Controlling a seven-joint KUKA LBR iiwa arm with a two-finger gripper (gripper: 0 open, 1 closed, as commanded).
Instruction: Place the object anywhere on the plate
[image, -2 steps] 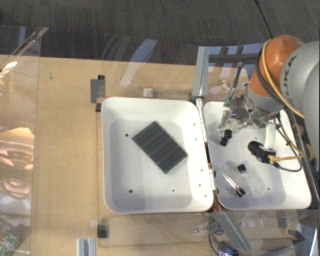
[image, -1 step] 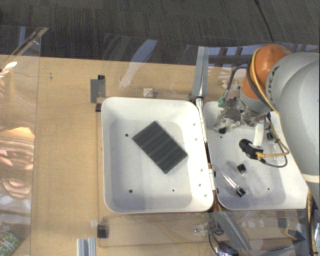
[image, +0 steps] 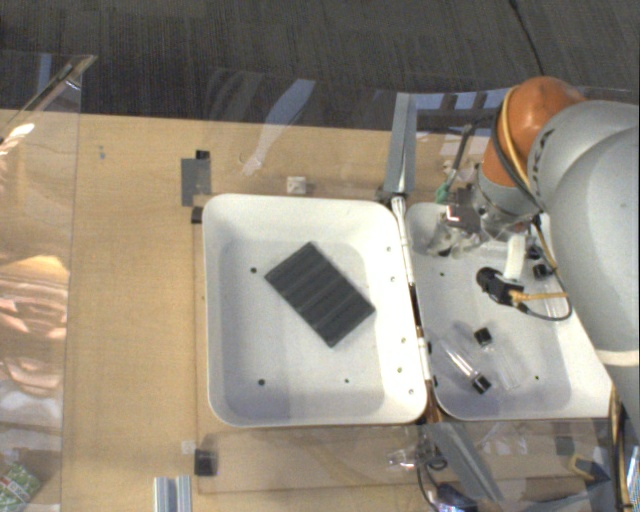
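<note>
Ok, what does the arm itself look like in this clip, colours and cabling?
The bulky grey rounded arm carries an orange band above its wrist. Below that sits a metallic grey claw assembly, too small to read in detail. Thin dark cables, one with an orange-yellow section, loop beside it over the right shallow white bin.

a robotics lab: a wooden table (image: 120, 330) carries two shallow white bins (image: 225, 330) fixed by small black brackets (image: 199, 178), clear plastic guard panels (image: 40, 200) stand around it, and a grey industrial arm (image: 590, 230) trails loose cables.
</note>
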